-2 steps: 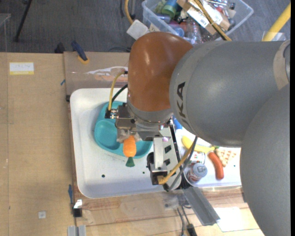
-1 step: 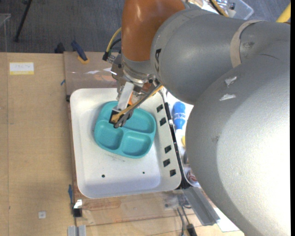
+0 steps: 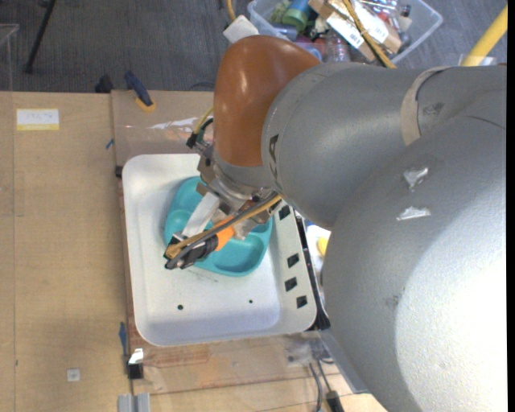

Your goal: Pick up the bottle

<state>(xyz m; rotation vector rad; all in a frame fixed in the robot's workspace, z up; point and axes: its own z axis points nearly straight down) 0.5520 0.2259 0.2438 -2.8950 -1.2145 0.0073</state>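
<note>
Arm, one: a grey KUKA robot arm with an orange band (image 3: 249,96) that covers the right side of the camera view and bends down over the left shallow white plastic bin (image 3: 153,314).

Bins, two. The left one is the landmark. Of the right white bin (image 3: 315,239) just beside it, a sliver shows past the arm, with something yellow in it.

Dish, one: a teal divided plastic dish (image 3: 237,257) lies inside the left bin, toward its upper right.

Gripper (image 3: 211,221), one, low over the dish. How wide it stands and whether it has hold of anything cannot be told.

Tool, one: a long thin black-and-orange stick-like tool (image 3: 201,244) lies slanted across the dish.

Bottle: a pale slanted shape (image 3: 200,212) on the dish under the wrist may be it; cannot tell for sure.

Surface: a tan wooden bench (image 3: 56,265) runs under and left of the left bin. One white label (image 3: 38,118) sits far up-left of the bin, and one blue clamp (image 3: 142,97) lies above it.

Room: dark grey carpet (image 3: 121,40) lies beyond the bench. One clear plastic tub of mixed clutter (image 3: 346,24) stands on it up-right of the bin.
</note>
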